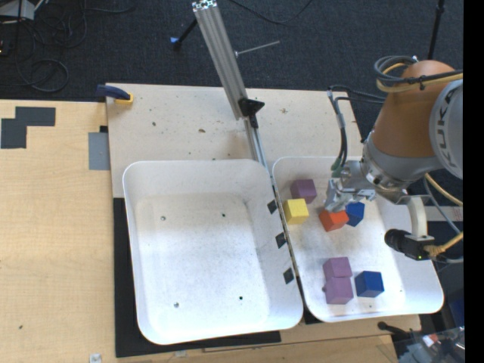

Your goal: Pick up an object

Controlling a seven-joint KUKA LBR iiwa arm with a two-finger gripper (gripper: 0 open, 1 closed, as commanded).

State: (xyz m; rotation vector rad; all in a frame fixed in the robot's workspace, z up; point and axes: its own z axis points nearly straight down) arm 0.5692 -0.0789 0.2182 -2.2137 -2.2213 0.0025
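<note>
- Near edge of right bin (423, 297): two purple blocks (337, 279) touching, blue cube (369, 283) just beside them; all loose, easy spares.
- Mid bin: orange block (332, 219) w/ a second blue block (355, 213) touching it; both right under gripper (342, 197).
- Gripper sits low over the orange block; fingers hidden by wrist, so can't tell if wide, narrow or holding.
- Orange block looks small, stiff, light, prob. foam or wood; flat faces, not fragile. Best hold: two opposite flat sides, but blue neighbour crowds one side & could get nudged.
- Yellow cube (296, 210) by the divider, purple cube (303, 188) farther back.
- Left bin (144, 203) beside it on counter (174, 119).
</note>
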